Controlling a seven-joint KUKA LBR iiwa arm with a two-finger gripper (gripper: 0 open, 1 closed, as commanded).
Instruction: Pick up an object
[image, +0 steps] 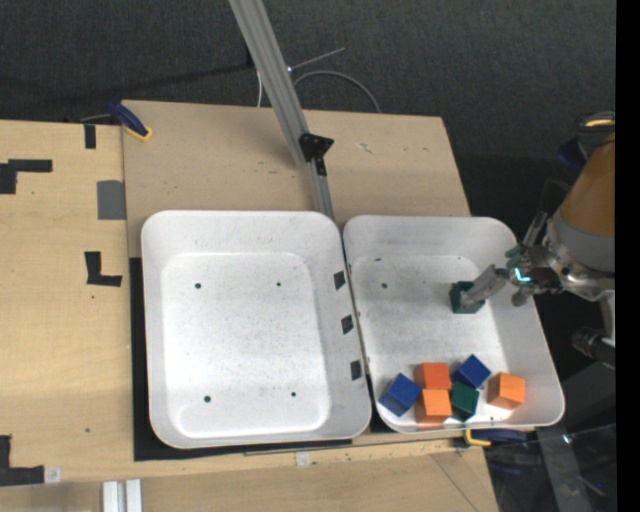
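My gripper (464, 297) hangs over the right bin (420, 240), in its right middle part, on the arm (590, 225) that comes in from the right. Several small blocks lie clustered at that bin's front edge, well apart from the gripper. They include a blue block (400, 392), two orange blocks (433, 376) (435, 403), a second blue block (472, 371), a dark green block (463, 400) and an orange block (507, 389). Nothing shows under the gripper tip but the bin floor.
The left bin (245, 330) sits beside the right one on the wooden bench (60, 250). A slanted metal bar (285, 90) crosses the back and ends at a black clamp (316, 147) behind the bins.
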